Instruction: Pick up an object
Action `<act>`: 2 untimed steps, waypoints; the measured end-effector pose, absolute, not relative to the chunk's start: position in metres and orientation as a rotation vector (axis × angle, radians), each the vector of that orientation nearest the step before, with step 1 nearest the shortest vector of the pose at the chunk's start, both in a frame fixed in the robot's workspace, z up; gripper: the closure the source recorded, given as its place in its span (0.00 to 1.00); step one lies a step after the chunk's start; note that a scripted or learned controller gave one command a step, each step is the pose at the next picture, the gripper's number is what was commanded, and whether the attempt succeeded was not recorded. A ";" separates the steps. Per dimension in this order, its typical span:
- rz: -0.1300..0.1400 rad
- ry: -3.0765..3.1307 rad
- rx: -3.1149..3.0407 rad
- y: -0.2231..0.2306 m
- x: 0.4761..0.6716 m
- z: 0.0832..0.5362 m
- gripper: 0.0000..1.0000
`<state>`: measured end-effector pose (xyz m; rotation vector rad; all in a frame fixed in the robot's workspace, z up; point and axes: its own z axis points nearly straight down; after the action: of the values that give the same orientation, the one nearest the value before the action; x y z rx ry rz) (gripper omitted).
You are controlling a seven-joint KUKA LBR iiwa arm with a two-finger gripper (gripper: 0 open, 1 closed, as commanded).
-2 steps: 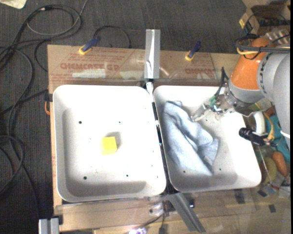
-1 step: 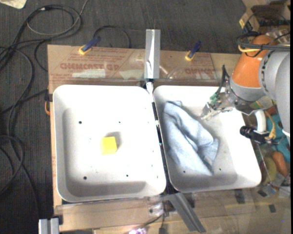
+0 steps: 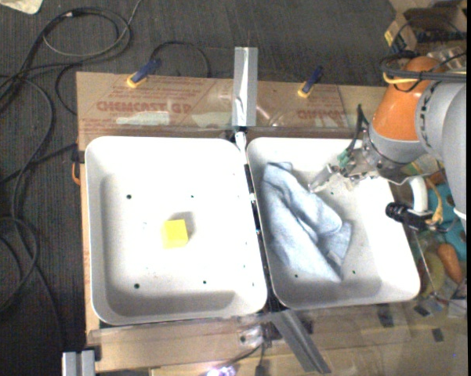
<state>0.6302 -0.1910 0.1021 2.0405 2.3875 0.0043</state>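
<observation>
Inside the right bin (image 3: 392,284) we see a crumpled pale-blue cloth (image 3: 306,222) lying free, the gripper (image 3: 333,175) poised just off its upper edge, likely lining up a grasp, its state something we cannot tell, while a yellow block (image 3: 175,233) sits in the left bin (image 3: 110,304) and the board (image 3: 141,108) behind reads, mirrored, something like "CHEMCAST".

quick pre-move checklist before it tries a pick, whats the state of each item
1. Target in reach: light blue cloth lies crumpled in the right bin, ok.
2. End effector over the right bin, beside the cloth's upper edge: ok.
3. Finger opening: cannot tell.
4. Anything held: nothing visible between the fingers, ok.
5. Other target: yellow block sits alone in the left bin, ok.
</observation>
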 end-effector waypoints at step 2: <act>0.010 2.407 1.997 -0.190 0.630 0.102 1.00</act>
<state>0.6298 -0.1898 0.1021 1.9970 2.4068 0.0103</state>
